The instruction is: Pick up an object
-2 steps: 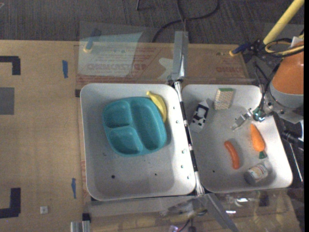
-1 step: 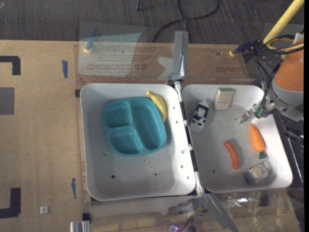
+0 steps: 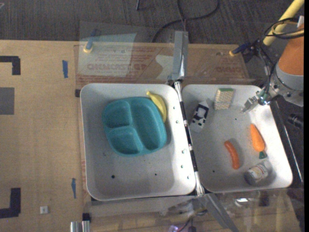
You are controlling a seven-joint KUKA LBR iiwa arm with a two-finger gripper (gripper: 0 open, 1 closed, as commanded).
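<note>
At three o'clock from my seat, the arm [image 3: 292,62] came in over the right bin [image 3: 285,178], orange band showing, and the gripper [image 3: 254,102] hung above that bin's upper right corner. I could not tell how it was set; it looked small and blurred, and I saw nothing in it.

Below it, toward five o'clock, the carrot [image 3: 257,138] lay on the bin floor, well apart from the gripper. At nine o'clock from the carrot sat the sausage [image 3: 232,154], near but not touching. Down at six o'clock from the carrot, the can [image 3: 257,173] lay on its side near the bottom right corner. Up at eleven o'clock in the bin, the cracker [image 3: 223,98] rested near the top wall, and the cow box [image 3: 199,117] leaned just beside the left wall.

Over at nine o'clock, the left bin [image 3: 140,182] held the tray [image 3: 134,125], teal, three compartments. The banana [image 3: 159,104] was tucked against the tray's one o'clock edge, touching it.
</note>
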